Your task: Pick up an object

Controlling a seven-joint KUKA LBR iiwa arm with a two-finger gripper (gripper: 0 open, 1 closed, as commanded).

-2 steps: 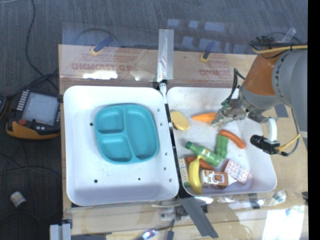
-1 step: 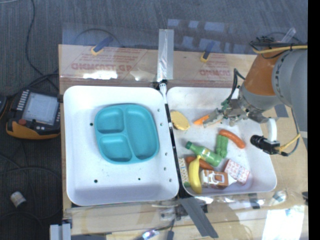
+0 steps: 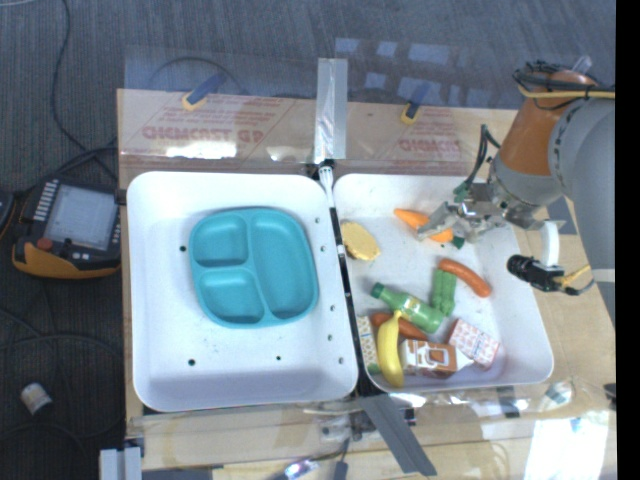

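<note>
Left bin (image 3: 150, 298): holds a teal tray (image 3: 252, 266), three compartments, nothing else noted. No target there.

Right bin (image 3: 530, 353): cluttered. Near its left wall a yellow piece (image 3: 360, 240). Front-left corner: banana (image 3: 388, 353), carton (image 3: 428, 357), w/ a green bottle (image 3: 408, 307) lying aslant just above them. Mid-bin: green veg (image 3: 443, 290) and a red sausage (image 3: 466, 277), touching or nearly so. Checked pack (image 3: 474, 344) toward the front.

Likely target: carrot (image 3: 412, 217), upper part of right bin, long axis roughly left-right, thick end toward the hand. A second orange piece (image 3: 441, 235) sits just below, right at the fingertips.

Hand (image 3: 452, 218): low over the bin's upper right, arm coming in from the right. Fingers point left toward the carrot, carrot lies just left of the tips, along the approach line. Contact: cannot tell. Jaw state: cannot tell, linkage too cluttered and small to read. Nothing visibly held.

Judgement: grasp pending; the carrot's axis runs along the reach, so the jaws likely need to straddle it crosswise.
</note>
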